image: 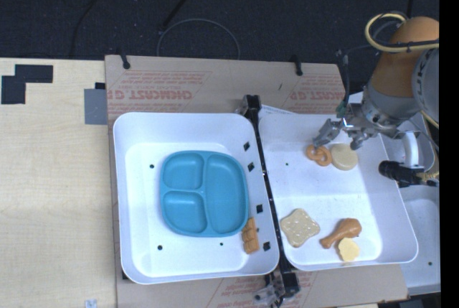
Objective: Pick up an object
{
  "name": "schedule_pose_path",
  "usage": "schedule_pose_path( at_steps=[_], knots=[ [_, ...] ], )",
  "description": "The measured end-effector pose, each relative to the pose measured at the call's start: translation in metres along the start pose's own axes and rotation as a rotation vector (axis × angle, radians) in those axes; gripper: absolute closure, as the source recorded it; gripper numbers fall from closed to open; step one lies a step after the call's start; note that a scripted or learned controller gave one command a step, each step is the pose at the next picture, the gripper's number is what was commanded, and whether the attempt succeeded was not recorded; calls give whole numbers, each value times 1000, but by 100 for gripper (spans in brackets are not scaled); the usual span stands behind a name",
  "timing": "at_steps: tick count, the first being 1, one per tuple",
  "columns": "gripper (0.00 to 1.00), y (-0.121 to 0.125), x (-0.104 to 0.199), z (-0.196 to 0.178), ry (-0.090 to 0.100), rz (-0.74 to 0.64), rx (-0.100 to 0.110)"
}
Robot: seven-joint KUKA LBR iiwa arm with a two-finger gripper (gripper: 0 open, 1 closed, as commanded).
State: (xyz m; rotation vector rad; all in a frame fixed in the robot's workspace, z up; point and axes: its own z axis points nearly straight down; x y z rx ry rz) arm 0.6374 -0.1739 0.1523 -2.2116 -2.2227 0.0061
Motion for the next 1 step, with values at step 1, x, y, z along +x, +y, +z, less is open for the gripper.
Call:
schedule_pose_path(
  at_steps=[1],
  knots=[
    [0,-2,4,43,0,-1,-1]
  ],
)
